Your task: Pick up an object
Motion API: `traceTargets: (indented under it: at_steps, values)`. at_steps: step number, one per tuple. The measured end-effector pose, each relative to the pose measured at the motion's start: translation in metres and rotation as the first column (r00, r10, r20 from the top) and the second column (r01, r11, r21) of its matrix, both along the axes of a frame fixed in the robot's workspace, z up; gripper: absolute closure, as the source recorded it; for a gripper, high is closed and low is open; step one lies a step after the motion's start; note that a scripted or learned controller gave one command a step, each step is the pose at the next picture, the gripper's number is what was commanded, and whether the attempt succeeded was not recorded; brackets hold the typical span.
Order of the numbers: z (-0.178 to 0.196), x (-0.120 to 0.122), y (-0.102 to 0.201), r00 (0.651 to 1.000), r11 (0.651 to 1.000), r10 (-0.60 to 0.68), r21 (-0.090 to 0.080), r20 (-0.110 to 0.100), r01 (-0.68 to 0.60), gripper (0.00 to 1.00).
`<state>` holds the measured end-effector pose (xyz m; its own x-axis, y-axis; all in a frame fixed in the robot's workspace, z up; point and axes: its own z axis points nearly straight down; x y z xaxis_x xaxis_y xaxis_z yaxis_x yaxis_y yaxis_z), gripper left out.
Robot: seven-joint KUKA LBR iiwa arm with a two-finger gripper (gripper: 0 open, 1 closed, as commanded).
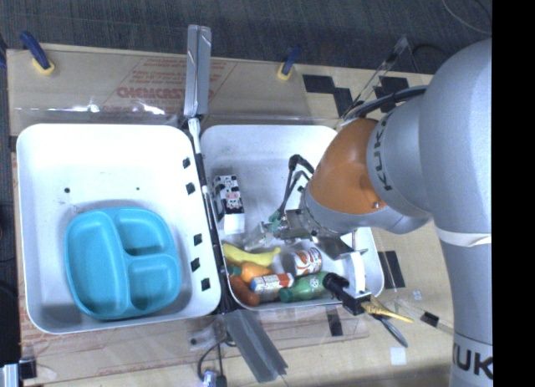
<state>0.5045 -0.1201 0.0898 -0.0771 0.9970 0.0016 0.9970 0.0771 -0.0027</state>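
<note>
Right bin [251, 139]: yellow banana [249, 254], orange fruit [244, 287], red-labelled can [308, 259], green bottle [303, 287], black-and-white carton [227, 193]. Gripper [280, 226] above banana; finger state indiscernible.

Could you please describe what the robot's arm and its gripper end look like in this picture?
The arm is made of thick, rounded grey segments with a glossy orange band above the wrist. Black KUKA lettering runs along the grey casing beside that band, and more black letters sit on the lower segment. A thin black cable loops beside the wrist. The gripper is a small cluster of dark and metallic parts.
</note>
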Motion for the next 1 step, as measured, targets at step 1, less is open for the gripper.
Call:
traceTargets:
  at_steps: [1]
  values:
    - [-0.0007, 0.0226, -0.0506, 1.000, 1.000, 0.011, 0.000, -0.002, -0.011, 0.00]
